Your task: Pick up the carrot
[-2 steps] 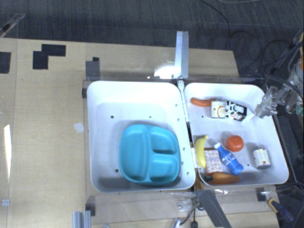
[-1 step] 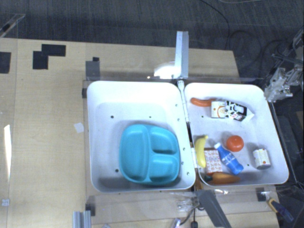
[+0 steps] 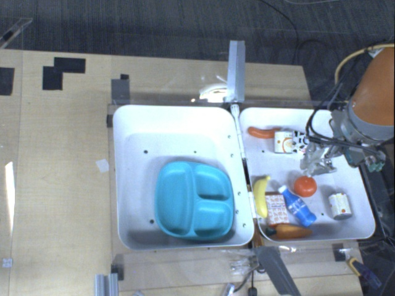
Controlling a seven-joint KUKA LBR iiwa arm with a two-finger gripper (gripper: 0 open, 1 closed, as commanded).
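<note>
Carrot: taken to be the orange, tapered piece lying against the near wall of the right bin, close to that bin's near-left corner; long axis runs roughly along the near wall, left to right. A second orange-red long piece lies by the far-left corner of the same bin, so the identification is a judgement

Hand: hangs over the middle of the right bin, towards its far half, just above a round red-orange fruit; nothing is seen gripped in it; whether it is spread or pressed together cannot be told from this view

Relation for the coming move: carrot lies from the hand towards the near edge of the bench and slightly to the left, well apart, with the fruit, a blue bottle and a printed packet between them. A grip across the short axis would suit

Arm: enters from the right edge of the bench, orange band above the wrist, wrist tipped down into the bin

Neighbours: banana near the carrot's left end; white can towards the bin's right wall

Left bin: holds a blue divided plate
</note>
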